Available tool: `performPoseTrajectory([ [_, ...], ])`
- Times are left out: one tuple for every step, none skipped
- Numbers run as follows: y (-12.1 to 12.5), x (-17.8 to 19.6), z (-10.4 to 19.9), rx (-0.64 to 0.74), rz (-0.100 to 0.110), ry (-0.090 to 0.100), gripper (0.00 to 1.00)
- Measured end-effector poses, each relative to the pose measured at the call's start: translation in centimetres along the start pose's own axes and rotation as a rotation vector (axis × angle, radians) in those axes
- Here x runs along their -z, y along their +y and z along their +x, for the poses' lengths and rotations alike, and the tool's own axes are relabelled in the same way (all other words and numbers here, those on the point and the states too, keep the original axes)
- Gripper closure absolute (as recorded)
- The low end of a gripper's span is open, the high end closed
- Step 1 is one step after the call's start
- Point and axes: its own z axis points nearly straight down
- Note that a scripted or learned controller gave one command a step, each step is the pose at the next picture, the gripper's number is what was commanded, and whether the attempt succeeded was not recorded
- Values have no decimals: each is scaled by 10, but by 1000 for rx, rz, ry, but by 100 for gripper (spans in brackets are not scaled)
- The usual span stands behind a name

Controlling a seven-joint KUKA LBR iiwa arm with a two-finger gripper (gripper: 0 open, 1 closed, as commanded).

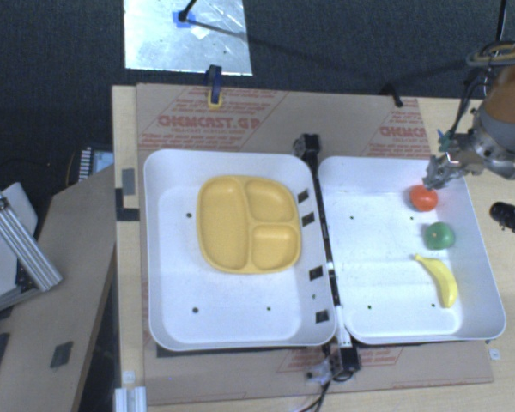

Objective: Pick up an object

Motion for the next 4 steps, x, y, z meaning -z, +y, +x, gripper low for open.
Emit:
performPoseTrajectory([
  [8,58,-8,0,-1,-1,100],
  [9,68,-8,0,3,1,100],
  [-4,65,54,3,7,4,100],
  [-18,49,108,2,8,4,100],
])
